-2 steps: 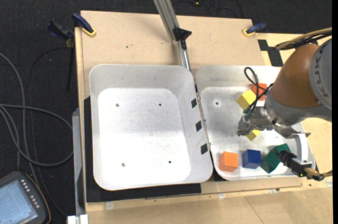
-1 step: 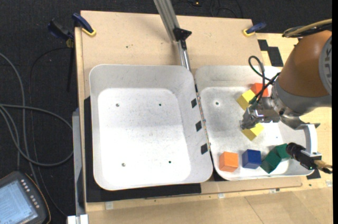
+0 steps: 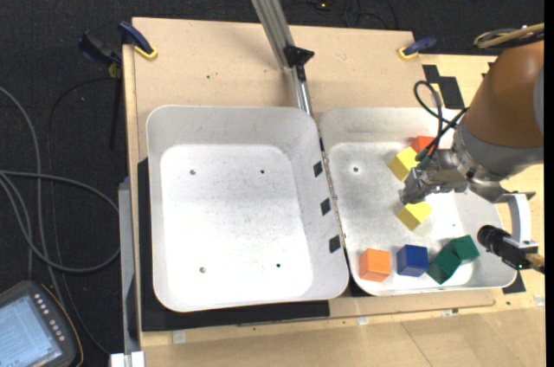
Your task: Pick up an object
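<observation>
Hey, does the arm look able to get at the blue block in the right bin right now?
Probably yes. The blue block lies uncovered near the right bin's front wall, and the end effector is just behind it. The orange block and green block beside it leave little room.

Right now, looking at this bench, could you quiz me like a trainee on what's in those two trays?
1. True or false: the blocks all lie in the right bin, the one the gripper is in.
2. Which block sits between the orange block and the green block along the near wall? A) red B) blue C) yellow
3. How many yellow blocks can you count near the gripper?

Key:
1. True.
2. B, the blue block.
3. Two: one just above the gripper, one just below.
</observation>
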Motion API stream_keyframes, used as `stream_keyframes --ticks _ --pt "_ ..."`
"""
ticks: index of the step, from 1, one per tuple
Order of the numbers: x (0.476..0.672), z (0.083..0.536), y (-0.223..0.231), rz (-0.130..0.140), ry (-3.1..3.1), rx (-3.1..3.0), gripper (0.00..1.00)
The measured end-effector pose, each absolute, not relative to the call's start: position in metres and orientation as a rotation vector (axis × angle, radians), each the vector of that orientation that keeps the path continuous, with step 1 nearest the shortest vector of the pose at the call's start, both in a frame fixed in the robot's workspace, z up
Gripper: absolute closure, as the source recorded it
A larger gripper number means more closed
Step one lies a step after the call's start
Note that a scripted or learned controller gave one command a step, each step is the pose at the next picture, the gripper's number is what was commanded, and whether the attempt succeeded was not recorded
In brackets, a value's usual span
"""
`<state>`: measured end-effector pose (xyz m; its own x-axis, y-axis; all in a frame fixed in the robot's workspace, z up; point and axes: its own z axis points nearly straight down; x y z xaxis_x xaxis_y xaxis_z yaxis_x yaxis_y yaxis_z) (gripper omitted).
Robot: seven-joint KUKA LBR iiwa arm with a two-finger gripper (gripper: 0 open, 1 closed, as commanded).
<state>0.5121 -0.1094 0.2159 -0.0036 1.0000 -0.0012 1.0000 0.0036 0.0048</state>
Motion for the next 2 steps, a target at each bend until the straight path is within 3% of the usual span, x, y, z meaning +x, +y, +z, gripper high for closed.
stream_keyframes --ticks 1,2 --pt "0.541 0.229 -0.06 0.006 2.229 2.211 1.0" --pt "0.557 0.224 -0.013 0.002 2.231 2.212 1.0"
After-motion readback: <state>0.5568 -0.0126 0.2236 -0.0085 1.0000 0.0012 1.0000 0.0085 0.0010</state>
